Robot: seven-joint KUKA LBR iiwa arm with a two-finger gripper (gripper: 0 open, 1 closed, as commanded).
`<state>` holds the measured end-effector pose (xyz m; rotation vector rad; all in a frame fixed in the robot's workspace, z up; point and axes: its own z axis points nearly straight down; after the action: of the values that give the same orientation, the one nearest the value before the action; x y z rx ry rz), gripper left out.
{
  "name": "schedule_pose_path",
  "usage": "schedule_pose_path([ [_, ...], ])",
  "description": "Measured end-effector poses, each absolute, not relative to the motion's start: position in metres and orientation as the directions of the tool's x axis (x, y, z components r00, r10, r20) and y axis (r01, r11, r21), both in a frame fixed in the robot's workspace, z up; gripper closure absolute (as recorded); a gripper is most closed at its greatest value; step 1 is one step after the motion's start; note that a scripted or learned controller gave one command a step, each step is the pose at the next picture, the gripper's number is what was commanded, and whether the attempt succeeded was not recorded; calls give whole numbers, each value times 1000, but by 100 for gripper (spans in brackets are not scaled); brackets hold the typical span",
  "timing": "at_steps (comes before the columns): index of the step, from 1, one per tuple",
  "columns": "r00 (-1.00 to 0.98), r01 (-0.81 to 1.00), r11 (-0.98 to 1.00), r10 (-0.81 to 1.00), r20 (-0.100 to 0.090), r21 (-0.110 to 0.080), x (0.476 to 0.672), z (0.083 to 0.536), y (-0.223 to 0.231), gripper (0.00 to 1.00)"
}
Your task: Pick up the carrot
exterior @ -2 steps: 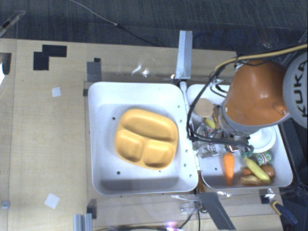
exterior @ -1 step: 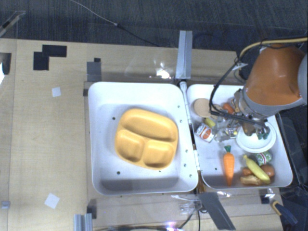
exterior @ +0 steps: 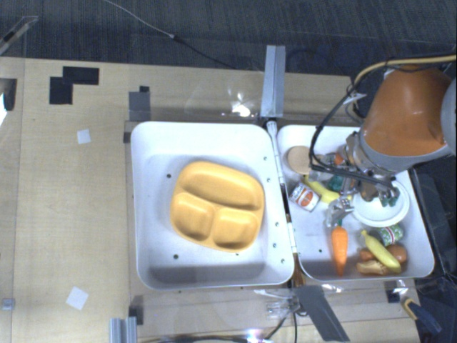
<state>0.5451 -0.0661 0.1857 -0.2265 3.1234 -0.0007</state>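
table (exterior: 64,213): tan, carries two white bins side by side
left bin (exterior: 150,191): holds yellow compartment tray (exterior: 216,204), well apart from the carrot
right bin (exterior: 314,259): crowded; carrot lies in its lower middle part
arm (exterior: 407,113): orange band and grey wrist reach over upper right part of right bin
end effector (exterior: 341,209): hangs low over right bin, just above carrot's top end; whether it stands wide or narrow: cannot tell, too small and cluttered
carrot (exterior: 339,246): orange, on bin floor, nothing gripping it
carrot from end effector: directly toward the bin's near wall, just beside, maybe touching at the top end, can't tell
carrot long axis: runs far wall to near wall of right bin, nearly straight
carrot pointing: thick end toward end effector, thin tip toward near wall
neighbours of carrot: banana (exterior: 380,249) to its right, near; small can (exterior: 305,198) up and left, apart
judgement: short straight descent likely needed, fingers closing across the carrot's width
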Motion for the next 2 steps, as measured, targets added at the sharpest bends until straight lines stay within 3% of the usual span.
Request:
schedule_pose_path([
  [1, -986, -166, 986, -166, -13, -3, 505, 102, -117, 0],
  [2, -998, 55, 998, 55, -15, -2, 498, 89, -113, 0],
])
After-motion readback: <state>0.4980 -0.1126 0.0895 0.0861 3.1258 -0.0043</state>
